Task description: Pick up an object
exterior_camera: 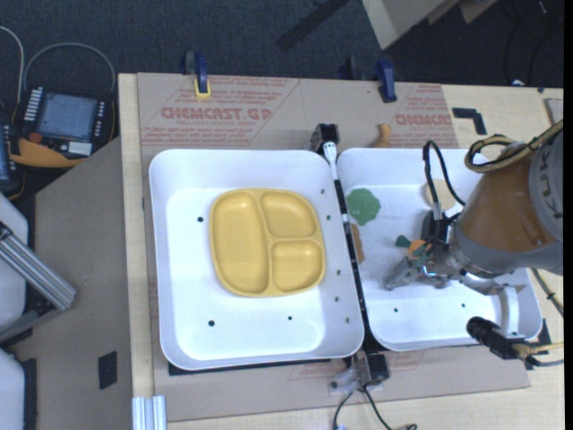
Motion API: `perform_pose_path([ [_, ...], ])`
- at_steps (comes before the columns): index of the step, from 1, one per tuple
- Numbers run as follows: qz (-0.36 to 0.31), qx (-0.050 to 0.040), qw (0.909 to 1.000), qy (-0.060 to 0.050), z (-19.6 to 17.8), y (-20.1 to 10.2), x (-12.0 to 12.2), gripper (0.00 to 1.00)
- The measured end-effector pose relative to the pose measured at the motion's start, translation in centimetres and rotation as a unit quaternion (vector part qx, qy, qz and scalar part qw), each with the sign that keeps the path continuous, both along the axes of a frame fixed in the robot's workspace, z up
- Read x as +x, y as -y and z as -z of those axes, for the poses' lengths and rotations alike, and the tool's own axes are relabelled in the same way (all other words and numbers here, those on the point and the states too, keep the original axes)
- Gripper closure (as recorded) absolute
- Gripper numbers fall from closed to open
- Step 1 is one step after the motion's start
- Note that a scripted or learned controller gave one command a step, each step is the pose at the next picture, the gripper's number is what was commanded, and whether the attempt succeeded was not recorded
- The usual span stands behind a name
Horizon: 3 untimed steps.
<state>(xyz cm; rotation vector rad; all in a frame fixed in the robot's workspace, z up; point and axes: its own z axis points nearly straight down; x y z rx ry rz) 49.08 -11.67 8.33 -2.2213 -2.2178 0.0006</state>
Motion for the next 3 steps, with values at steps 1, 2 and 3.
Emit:
perform_pose_path([
  [1, 0.0, -0.001, 1.0, 0.002, -1.2, 0.0, 0.1, 1.0],
  [2, -0.001, -0.0022, 1.0, 0.005, -7.3, 0.7, 0.2, 1.0],
  [3, -0.002, -0.002, 1.0, 0.005, -13.6, 0.5, 0.3, 1.0],
])
